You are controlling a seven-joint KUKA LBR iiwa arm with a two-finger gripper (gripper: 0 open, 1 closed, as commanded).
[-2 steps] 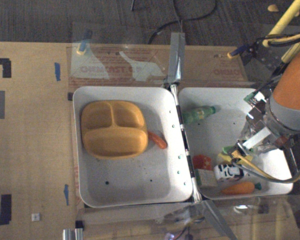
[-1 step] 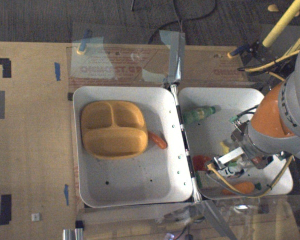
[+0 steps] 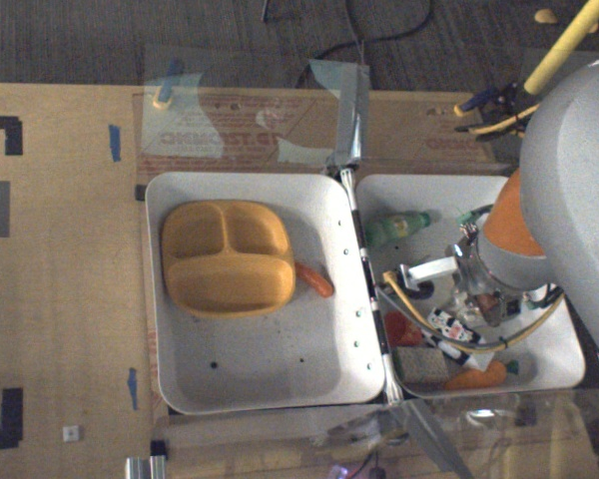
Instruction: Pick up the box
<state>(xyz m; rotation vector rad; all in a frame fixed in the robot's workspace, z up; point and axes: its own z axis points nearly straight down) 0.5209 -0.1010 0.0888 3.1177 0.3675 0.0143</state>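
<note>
Reaching step: gripper [image 3: 459,312], spread untellable, sits below the bottle [image 3: 399,228], perhaps on the box [image 3: 445,328]; next, close squarely.

The arm [image 3: 564,188] runs off the picture's right edge, so its upper length is cut away. Much of the right bin [image 3: 554,372] lies under the arm, its right wall covered. The claw [image 3: 459,319] sits crowded below the arm's wrist and is hard to read. Just left of the arm a green scrap [image 3: 474,214] pokes out, too little to name. Lower left of the arm, a red thing [image 3: 403,330] is partly covered and unclear. The box [image 3: 424,364] there is blurred, its upper edge overlapped. An orange thing [image 3: 476,376] below the arm's wrist is half covered. Far left of the arm, dark specks [image 3: 215,364] in the left bin [image 3: 270,337] are too small to tell.
</note>
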